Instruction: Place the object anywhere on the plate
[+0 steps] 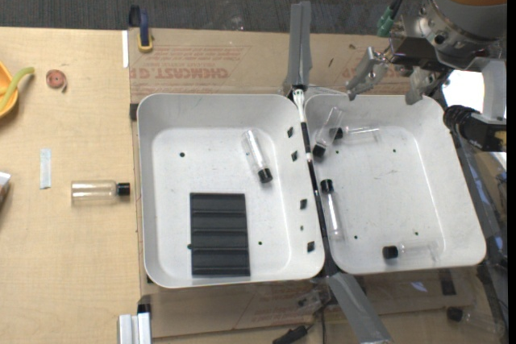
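Two white bins (pixel 153 173): one vial (pixel 257 154) left, four right; claw (pixel 385 75) spread wide, empty.

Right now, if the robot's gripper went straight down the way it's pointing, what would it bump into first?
Probably the far rim or floor of the right bin. The gripper hangs above that bin's back edge, and the nearest clear vial lies a bit to the side. Depth is hard to judge here.

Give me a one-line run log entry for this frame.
arm: above right bin back edge | gripper: open, holding nothing | vial: left bin | black plate: bare
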{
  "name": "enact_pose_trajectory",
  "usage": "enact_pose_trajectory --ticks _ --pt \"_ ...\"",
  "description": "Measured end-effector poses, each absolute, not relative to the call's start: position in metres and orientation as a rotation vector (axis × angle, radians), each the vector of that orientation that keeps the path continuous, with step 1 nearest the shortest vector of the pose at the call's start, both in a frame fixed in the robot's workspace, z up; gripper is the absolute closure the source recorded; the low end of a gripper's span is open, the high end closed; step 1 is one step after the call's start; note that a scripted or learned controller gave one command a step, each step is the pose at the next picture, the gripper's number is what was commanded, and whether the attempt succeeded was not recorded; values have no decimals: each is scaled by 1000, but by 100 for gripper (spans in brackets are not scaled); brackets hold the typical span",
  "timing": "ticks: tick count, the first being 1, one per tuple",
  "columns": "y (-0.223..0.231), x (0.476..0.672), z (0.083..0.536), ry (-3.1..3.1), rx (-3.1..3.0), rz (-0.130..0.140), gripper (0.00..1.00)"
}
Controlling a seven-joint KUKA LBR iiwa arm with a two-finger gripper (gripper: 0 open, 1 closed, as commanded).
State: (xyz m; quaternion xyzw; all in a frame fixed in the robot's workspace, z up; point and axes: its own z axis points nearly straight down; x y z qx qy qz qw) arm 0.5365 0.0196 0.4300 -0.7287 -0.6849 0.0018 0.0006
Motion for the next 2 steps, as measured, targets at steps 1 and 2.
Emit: enact_pose_trajectory --ticks 1,2 --pt "-44 482 441 -2128 -2311 5 0" --pt "44 497 432 -1844 -2543 9 0"
